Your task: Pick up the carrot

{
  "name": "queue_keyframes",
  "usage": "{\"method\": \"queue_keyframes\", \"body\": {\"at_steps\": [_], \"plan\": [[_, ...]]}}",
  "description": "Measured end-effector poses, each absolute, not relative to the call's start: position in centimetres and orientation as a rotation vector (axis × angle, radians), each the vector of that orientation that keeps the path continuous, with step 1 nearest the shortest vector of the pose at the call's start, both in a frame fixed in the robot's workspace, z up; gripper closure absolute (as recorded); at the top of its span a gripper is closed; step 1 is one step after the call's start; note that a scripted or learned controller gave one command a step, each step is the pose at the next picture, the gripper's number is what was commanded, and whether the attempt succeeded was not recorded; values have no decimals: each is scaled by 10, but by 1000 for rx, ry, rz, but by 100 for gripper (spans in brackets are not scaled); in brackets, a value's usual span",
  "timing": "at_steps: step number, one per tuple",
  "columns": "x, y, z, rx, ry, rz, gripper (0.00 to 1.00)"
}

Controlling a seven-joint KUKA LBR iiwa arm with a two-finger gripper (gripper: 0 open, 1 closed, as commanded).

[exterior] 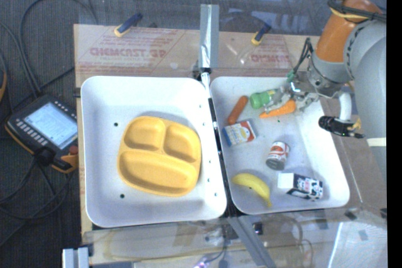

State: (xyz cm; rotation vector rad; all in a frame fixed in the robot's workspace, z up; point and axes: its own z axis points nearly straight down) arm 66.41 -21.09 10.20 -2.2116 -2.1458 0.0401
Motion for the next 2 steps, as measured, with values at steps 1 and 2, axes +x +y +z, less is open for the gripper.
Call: {"method": "queue_keyframes", "body": {"at_steps": [1, 2], "plan": [[668, -136, 207, -2585, -1786, 4, 100], [668, -137, 207, -2587, -1785, 5, 0]]}}
